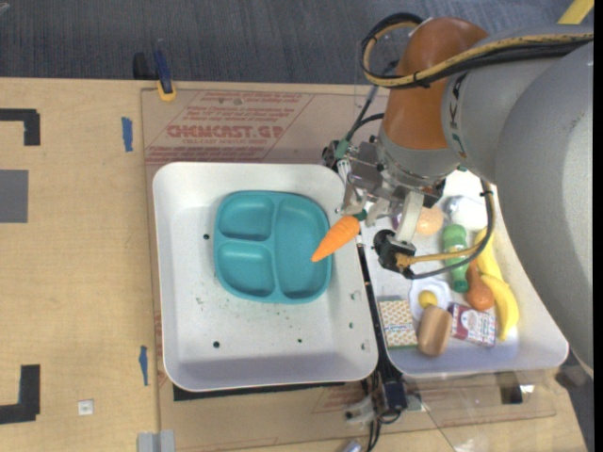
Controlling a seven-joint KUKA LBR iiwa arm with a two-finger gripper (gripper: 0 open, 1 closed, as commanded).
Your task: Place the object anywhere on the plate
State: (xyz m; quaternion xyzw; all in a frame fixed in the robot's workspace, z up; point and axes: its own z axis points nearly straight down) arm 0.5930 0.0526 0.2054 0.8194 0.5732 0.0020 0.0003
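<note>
Two bins sit side by side on the surface (75,252). In the left bin (179,347) a divided plate (259,243) lies toward the far side, near the middle. A carrot (335,239) hangs tilted over the plate's right edge, its far end up at the gripper (363,205), which reaches in from the right above the wall between the bins. The right bin (537,347) holds a crowd of things: a banana (499,295) along the right, a small carton (474,326) left of it, a cylinder (434,330) further left, and a cracker (398,322) beside the dividing wall. A cardboard sheet (226,125) lies behind the left bin.
</note>
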